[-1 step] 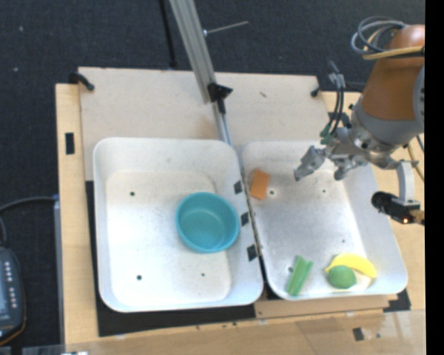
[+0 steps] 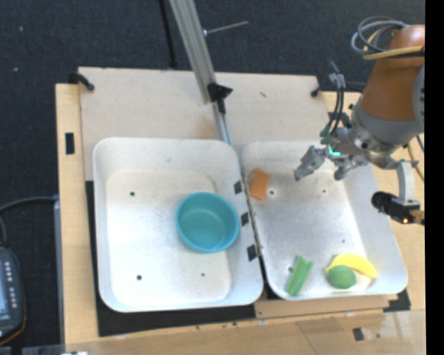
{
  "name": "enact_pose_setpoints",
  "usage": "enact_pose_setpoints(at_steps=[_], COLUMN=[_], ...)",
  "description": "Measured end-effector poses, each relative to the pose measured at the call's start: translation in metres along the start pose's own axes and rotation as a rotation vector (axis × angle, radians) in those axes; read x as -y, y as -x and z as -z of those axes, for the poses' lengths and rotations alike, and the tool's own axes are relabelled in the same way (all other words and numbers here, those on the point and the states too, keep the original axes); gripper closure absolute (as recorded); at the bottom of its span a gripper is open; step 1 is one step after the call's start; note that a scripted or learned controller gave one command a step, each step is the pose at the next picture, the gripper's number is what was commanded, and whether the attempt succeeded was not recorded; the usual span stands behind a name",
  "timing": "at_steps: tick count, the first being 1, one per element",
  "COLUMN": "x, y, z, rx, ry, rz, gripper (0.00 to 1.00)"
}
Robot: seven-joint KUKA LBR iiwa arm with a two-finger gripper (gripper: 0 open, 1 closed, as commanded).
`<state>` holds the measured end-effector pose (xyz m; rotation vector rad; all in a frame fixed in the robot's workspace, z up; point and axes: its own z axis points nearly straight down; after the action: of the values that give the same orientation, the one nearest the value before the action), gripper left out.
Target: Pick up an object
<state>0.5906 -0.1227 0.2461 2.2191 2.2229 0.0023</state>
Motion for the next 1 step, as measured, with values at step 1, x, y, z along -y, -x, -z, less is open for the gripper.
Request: enact_pose_setpoints(at_steps=[1], x=[-0.0052], y=[0.0096], z=[-0.0495], rx=[0.003], ry=[-0.005], rz=[-0.003], gripper=[0.00])
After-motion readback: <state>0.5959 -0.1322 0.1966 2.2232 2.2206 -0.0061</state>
